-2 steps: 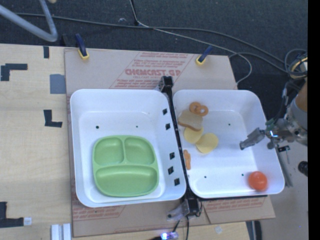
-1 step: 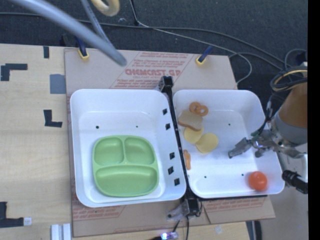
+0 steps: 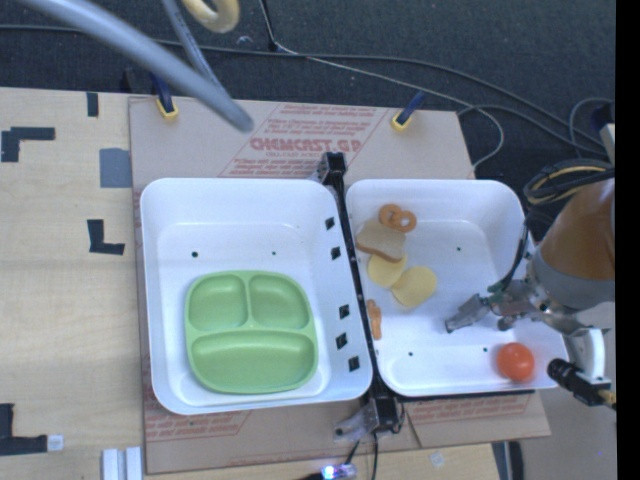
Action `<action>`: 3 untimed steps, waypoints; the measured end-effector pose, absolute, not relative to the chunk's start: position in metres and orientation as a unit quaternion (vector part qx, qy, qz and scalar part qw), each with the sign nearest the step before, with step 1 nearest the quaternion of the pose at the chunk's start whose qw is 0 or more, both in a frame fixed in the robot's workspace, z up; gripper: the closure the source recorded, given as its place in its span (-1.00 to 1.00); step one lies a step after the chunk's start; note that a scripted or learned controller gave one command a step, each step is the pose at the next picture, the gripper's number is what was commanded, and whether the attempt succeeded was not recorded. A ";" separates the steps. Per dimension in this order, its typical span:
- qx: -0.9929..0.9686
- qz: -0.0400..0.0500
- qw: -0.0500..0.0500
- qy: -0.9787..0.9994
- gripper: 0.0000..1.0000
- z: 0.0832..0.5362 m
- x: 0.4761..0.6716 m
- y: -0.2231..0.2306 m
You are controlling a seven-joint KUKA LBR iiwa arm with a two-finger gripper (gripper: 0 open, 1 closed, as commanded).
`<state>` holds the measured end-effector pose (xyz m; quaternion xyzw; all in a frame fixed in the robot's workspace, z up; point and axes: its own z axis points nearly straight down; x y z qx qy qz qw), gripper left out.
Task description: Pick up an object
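Over the right bin (image 3: 500, 203) I am reaching in from its right side, my grey arm with its orange band (image 3: 585, 238) hanging above the bin's right wall. My jaws (image 3: 470, 315) are pointing leftward over the white floor of that bin; how far apart they are standing I cannot tell, and nothing is showing between them. A red-orange ball (image 3: 516, 361) is lying near the bin's front right corner, just below my wrist and apart from my tips. Further left in the same bin, a pretzel-shaped piece (image 3: 397, 217) is sitting toward the back, touching a tan bread slice (image 3: 380, 240) below it, and two pale yellow chips (image 3: 403, 279) are overlapping just in front of the slice. A small orange piece (image 3: 374, 318) is lying against the divider between the bins. All of these are lying well apart from my tips. The left bin (image 3: 160, 203) is holding a green divided plate (image 3: 250, 330), which is resting flat toward the front. Both bins are sitting side by side on a cardboard sheet (image 3: 300, 133) that is covering part of the wooden tabletop (image 3: 60, 268).
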<state>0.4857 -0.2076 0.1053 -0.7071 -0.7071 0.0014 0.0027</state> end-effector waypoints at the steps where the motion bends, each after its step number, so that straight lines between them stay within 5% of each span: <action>1: -0.707 0.001 -0.001 -0.707 -1.00 0.085 0.486 -0.207; 2: -0.707 0.000 -0.003 -0.708 1.00 0.096 0.487 -0.208; 3: -0.707 -0.001 -0.001 -0.708 1.00 0.140 0.492 -0.204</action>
